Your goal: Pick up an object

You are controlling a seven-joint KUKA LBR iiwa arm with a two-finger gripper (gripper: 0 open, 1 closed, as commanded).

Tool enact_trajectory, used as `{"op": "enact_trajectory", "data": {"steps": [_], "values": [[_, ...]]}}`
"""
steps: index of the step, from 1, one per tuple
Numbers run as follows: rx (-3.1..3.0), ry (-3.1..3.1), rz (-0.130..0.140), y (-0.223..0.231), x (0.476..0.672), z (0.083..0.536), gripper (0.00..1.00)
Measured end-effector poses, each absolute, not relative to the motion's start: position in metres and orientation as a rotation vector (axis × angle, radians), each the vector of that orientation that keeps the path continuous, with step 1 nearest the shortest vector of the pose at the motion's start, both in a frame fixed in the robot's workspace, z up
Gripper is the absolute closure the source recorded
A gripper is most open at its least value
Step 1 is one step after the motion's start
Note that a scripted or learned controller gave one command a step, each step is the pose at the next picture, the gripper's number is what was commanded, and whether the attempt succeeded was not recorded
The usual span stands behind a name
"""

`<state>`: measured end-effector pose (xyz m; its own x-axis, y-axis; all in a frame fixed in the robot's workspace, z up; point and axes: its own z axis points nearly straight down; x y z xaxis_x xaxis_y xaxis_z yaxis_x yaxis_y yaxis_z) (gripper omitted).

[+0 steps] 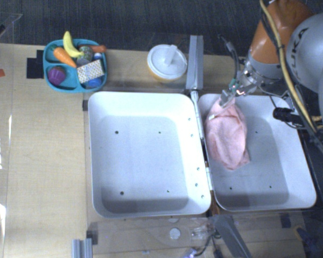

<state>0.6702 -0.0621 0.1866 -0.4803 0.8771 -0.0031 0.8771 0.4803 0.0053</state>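
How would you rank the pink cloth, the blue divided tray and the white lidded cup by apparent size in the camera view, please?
1. pink cloth, hanging nearer the camera, so its lead is unsure
2. blue divided tray
3. white lidded cup

A pale wooden bench (pixel 37 160) stands on dark grey carpet (pixel 129 7) under even light.

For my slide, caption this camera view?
Gripper lifting pink cloth by its top edge over the right bin.

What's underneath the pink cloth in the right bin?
The pink cloth hangs from the hand over the right bin floor. Whatever lies directly beneath it is covered.
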Motion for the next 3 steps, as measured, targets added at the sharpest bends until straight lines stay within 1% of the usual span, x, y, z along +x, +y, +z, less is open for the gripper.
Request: {"op": "enact_trajectory", "data": {"steps": [1,2,3], "values": [[1.341,2.836,0.004,-0.029,0.670,0.186,1.00],[1.173,2.909,0.004,0.020,0.650,0.186,1.00],[1.170,2.905,0.009,0.021,0.652,0.197,1.00]]}}
